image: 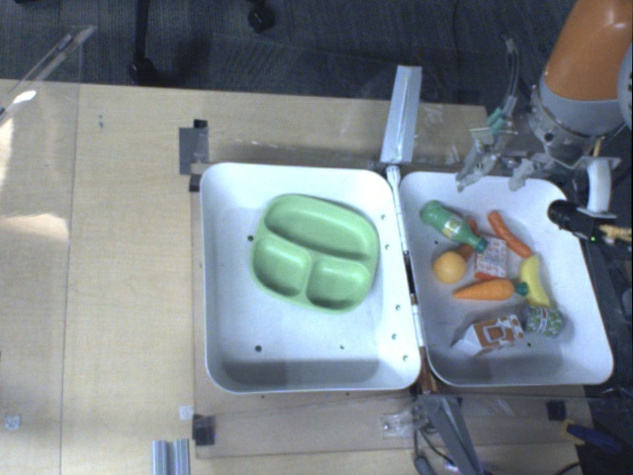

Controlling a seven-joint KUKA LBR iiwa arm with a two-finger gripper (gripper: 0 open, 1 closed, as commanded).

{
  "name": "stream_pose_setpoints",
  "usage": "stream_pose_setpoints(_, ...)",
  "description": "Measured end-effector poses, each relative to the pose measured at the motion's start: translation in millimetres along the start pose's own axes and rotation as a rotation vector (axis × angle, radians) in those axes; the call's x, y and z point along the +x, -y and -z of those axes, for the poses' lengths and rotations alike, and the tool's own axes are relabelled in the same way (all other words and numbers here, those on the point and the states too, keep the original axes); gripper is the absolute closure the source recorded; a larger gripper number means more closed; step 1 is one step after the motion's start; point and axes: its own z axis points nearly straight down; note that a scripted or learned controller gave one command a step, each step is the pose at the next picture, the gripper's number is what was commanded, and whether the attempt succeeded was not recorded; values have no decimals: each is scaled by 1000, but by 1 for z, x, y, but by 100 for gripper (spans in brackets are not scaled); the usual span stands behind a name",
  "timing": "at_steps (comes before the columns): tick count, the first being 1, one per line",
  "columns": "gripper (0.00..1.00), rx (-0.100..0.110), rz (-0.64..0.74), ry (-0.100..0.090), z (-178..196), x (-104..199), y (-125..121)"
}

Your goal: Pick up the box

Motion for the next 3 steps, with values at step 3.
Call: stream_pose_setpoints(3,100,-4,-119,0,68,68,2)
